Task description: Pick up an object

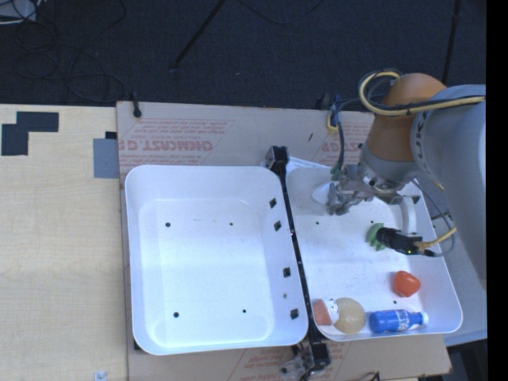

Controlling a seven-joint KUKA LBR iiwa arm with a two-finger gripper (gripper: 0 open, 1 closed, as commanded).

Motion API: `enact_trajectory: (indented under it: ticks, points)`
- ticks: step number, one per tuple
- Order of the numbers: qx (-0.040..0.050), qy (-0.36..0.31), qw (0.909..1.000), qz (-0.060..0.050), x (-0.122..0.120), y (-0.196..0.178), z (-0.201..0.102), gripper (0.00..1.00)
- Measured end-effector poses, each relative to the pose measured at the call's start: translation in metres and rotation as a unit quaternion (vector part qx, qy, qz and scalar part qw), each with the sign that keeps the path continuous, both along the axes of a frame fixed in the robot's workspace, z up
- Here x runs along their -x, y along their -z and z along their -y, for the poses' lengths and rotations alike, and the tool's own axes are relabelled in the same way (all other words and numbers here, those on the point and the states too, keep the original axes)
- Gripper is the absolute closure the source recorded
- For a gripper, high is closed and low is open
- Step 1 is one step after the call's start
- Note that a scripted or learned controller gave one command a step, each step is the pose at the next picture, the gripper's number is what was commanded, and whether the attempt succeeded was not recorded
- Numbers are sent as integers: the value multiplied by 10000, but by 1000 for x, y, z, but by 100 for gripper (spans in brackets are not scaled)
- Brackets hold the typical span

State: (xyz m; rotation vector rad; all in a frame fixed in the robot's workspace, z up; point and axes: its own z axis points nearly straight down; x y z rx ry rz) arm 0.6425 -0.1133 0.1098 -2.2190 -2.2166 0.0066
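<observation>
Wood bench [55,252], cardboard sheet [182,133], dark floor [238,38] up top; right bin [349,268] holds red lump [406,283], blue bottle [397,321], beige ball [348,315] lower right; gripper [341,198] over its upper part, open-or-closed unclear.

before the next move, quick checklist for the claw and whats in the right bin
1. Things to pick in the right bin: ok; a red object, a blue bottle and a pale ball lie at its near end.
2. Claw over that bin: ok, at its far end.
3. Claw lined up over a target: not ok, apart from all three.
4. Red object standing free of the others: ok.
5. Anything held in the claw: cannot tell.
</observation>
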Motion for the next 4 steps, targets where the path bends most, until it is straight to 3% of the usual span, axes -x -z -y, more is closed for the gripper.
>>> enact_trajectory:
  ticks: [1,2,3,4]
  points:
    - [0,-4,10000,12,-1,0,-1,0]
    - [10,1,10000,18,-1,23,46,0]
    - [-10,-29,10000,15,-1,23,-16,0]
    - [-2,-11,10000,14,-1,23,-18,0]
